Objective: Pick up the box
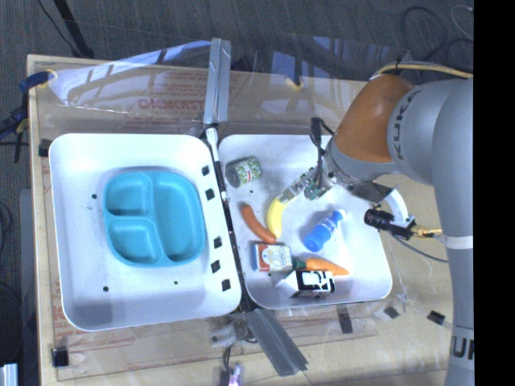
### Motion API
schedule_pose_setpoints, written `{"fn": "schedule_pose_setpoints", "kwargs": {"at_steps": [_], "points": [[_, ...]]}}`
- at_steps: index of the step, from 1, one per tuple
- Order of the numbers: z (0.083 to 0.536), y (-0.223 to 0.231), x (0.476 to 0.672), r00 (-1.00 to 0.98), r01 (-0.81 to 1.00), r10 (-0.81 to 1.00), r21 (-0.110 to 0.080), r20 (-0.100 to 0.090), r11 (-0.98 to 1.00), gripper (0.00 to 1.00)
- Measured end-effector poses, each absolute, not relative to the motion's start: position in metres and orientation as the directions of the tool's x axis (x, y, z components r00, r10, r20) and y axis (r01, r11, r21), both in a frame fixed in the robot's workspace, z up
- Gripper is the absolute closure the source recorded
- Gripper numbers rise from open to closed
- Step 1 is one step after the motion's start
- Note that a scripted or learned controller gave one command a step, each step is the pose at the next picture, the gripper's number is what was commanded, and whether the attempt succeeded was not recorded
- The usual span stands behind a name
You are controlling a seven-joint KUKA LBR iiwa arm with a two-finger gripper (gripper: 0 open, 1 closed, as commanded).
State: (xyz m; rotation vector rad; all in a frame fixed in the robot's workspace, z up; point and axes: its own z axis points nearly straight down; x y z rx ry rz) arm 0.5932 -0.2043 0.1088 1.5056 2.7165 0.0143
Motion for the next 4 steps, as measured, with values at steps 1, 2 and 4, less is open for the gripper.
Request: {"fn": "schedule_pose_setpoints", "kwargs": {"at_steps": [1, 2, 4], "points": [[0.097, -0.209, 0.627, -0.906, 0.423, 0.423, 0.001, -0.010, 0.906, 0.00], [0.096, -0.208, 0.564, -0.942, 0.337, 0.337, 0.001, -0.008, 0.942, 0.00], [0.135, -0.165, 0.505, -0.884, -0.467, -0.467, -0.002, -0.004, 0.884, 0.00]]}}
